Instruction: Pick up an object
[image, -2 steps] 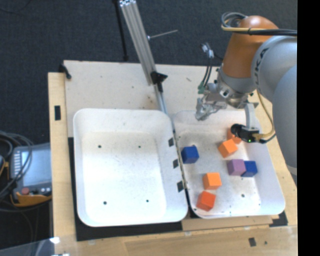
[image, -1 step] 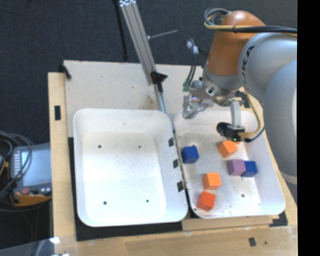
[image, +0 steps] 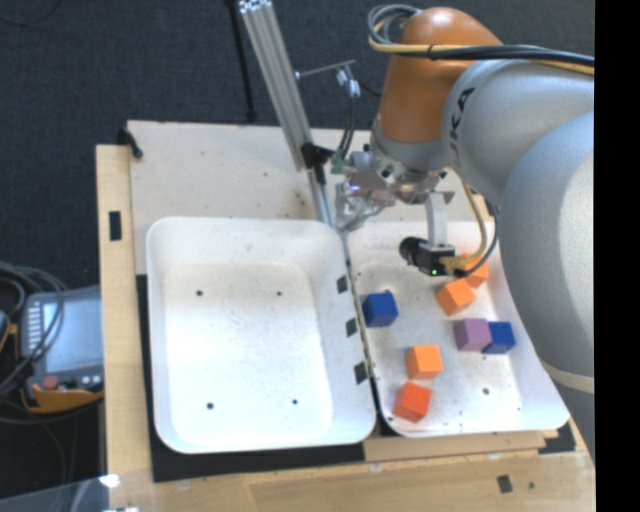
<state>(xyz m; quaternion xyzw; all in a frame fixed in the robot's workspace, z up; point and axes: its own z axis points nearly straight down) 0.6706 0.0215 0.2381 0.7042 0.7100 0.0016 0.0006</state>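
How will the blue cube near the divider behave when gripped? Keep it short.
The blue cube looks flat-sided and blocky, so it probably slides rather than rolls. It appears rigid enough to keep its shape. It stands apart from the orange blocks, so neighbours likely won't interfere.

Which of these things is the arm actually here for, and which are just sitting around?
Part of the job:
gripper, at the far edge of the right bin
two blue blocks
orange blocks
purple block

Just lying about:
left bin
metal pole
screen device left of the bench
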